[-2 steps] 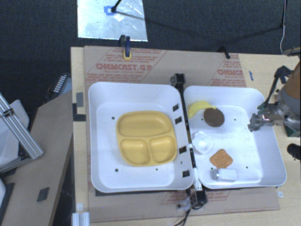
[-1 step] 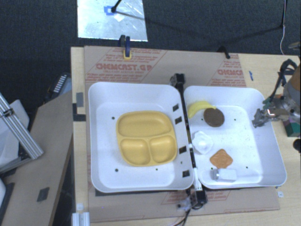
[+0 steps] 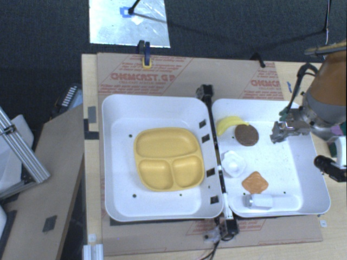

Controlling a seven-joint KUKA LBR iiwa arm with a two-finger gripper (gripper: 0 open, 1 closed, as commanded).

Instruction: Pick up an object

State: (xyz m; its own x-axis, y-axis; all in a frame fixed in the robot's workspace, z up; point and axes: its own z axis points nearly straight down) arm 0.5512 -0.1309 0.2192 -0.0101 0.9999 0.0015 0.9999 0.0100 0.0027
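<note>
A yellow divided tray (image 3: 165, 158) is located in the left bin (image 3: 116, 118); a brown disc (image 3: 246, 135) is located in the right bin (image 3: 303, 161), just left of the end effector (image 3: 277, 131). The disc is judged light, rigid and flat, best gripped across its edges. The end effector's state cannot be determined.

Below me the two bins, the left bin (image 3: 116, 118) and the right bin (image 3: 303, 161), are plain white, and they rest on a pale tan board (image 3: 179, 72) printed with faded red lettering, with dark charcoal floor (image 3: 244, 15) beyond it. In the left bin lies a yellow divided tray (image 3: 165, 158); in the right one I see a yellow curved piece (image 3: 229, 124), a dark brown round disc (image 3: 246, 135), an orange-brown biscuit-like piece (image 3: 255, 182), a small white cup (image 3: 232, 163) and a whitish, translucent bottle (image 3: 259, 201). My own arm (image 3: 331, 91) is grey with an orange band, and my gripper (image 3: 283, 130) is dull metallic grey.
</note>
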